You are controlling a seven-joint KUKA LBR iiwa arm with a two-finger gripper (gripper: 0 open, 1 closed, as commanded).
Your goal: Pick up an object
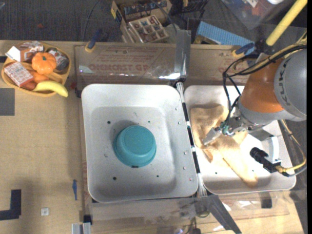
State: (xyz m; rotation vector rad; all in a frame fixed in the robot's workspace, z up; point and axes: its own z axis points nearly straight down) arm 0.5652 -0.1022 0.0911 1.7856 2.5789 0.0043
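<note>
Two white bins (92, 101) sit on the tan bench (39, 150); teal bowl (135, 145) in the left one, gripper (214, 135) over a beige cloth (207, 118) in the right one, pincer state unclear.

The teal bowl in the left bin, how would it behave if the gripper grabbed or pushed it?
The teal bowl sits upside down in the left bin, so it probably won't roll. Its smooth dome looks slippery and offers no rim to pinch. Pushed, it would likely slide.

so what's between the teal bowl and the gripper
In the camera view: bare white floor of the left bin, then the two bins' adjoining rims, then tan cloth in the right bin, where the gripper sits; teal bowl.
</note>
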